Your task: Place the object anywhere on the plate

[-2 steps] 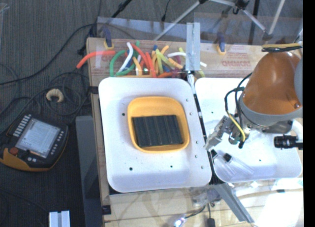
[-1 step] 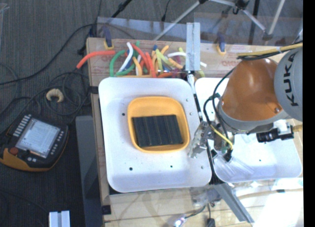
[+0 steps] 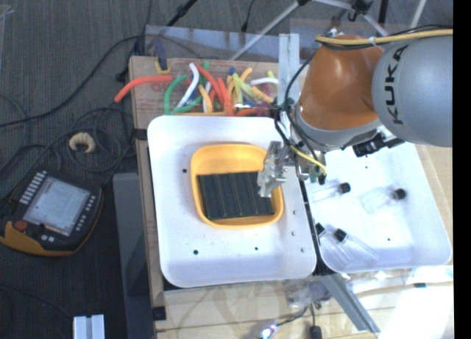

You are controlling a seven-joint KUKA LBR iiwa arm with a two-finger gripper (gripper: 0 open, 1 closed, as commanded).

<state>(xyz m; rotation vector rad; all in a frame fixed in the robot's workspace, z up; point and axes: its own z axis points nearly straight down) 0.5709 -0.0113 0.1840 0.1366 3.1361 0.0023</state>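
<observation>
Reaching in from the counter's (image 3: 221, 309) right edge, the grey and orange arm (image 3: 383, 87) is held over the seam between the two bins, with its wrist angled down toward the left one. The left bin (image 3: 176, 249) is set on the counter's left half and the right bin (image 3: 427, 234) beside it, touching along their inner walls. A tangle of coloured tubes (image 3: 213, 87) is kept along the counter's far edge, clear of the work.

The yellow plate (image 3: 221, 155) is placed near the middle of the left bin, within easy reach. A dark ribbed slab (image 3: 228, 196) is laid flat inside it, covering most of its floor. The jaws are poised at the plate's right rim, just above the slab's right end. Whether they are open or closed cannot be told, and nothing can be made out between them.

Three clear vials (image 3: 333, 190) with dark caps are scattered in the right bin. If the slab is the task's object, it is judged already on the plate; otherwise a vial is yet to be carried across.
</observation>
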